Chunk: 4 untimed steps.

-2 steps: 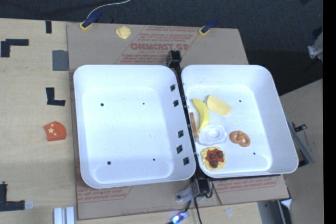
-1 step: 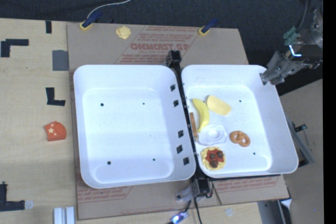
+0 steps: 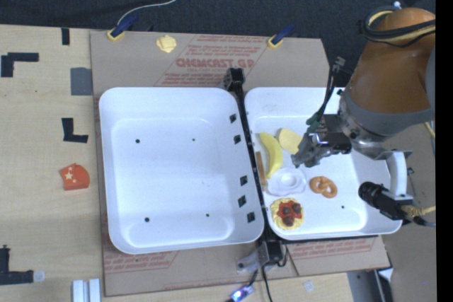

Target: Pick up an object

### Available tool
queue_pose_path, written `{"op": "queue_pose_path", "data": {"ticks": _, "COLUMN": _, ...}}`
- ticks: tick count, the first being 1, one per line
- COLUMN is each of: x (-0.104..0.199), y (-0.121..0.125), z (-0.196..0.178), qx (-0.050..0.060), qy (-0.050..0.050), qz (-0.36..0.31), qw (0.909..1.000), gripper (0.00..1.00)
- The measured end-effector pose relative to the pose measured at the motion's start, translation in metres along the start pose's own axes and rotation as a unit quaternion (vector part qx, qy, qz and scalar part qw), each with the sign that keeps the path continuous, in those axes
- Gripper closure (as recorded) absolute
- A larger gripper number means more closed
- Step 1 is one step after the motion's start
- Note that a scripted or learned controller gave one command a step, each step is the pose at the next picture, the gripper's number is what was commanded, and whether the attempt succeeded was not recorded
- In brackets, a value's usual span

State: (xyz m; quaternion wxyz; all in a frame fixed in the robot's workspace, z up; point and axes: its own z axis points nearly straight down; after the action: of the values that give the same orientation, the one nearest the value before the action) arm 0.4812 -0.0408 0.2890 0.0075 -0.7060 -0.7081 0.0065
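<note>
The right bin (image 3: pixel 354 219) holds a yellow banana (image 3: pixel 272 152), a pale yellow wedge (image 3: pixel 288 139), a small white cup-like piece (image 3: pixel 286 183), a brown pretzel (image 3: pixel 323 187) and a little pizza with red topping (image 3: pixel 287 213). My gripper (image 3: pixel 306 155) hangs over this bin, just right of the banana and wedge and above the white piece and the pretzel. I see nothing between its dark fingers. The arm's grey and orange body (image 3: pixel 393 81) covers the bin's right side.
The left bin (image 3: pixel 170 166) sits beside the right one, with a black divider clip strip (image 3: pixel 244 152) between them. A yellow lump (image 3: pixel 166 44) lies on the cardboard behind the bins. A red-orange piece (image 3: pixel 75 177) lies on the bench to the left.
</note>
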Motion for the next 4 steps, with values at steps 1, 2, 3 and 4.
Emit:
{"op": "queue_pose_path", "data": {"ticks": 1, "x": 0.012, "y": 0.002, "z": 0.056, "qx": -0.005, "qy": 0.000, "qz": 0.001, "qw": 1.0000, "gripper": 1.00}}
{"op": "queue_pose_path", "data": {"ticks": 2, "x": 0.114, "y": 0.017, "z": 0.086, "qx": -0.007, "qy": 0.001, "qz": -0.004, "qw": 1.0000, "gripper": 1.00}}
{"op": "queue_pose_path", "data": {"ticks": 3, "x": 0.170, "y": 0.020, "z": -0.043, "qx": -0.016, "qy": 0.002, "qz": -0.003, "qw": 0.9999, "gripper": 1.00}}
{"op": "queue_pose_path", "data": {"ticks": 4, "x": 0.212, "y": 0.000, "z": -0.105, "qx": -0.012, "qy": 0.001, "qz": -0.003, "qw": 0.9999, "gripper": 1.00}}
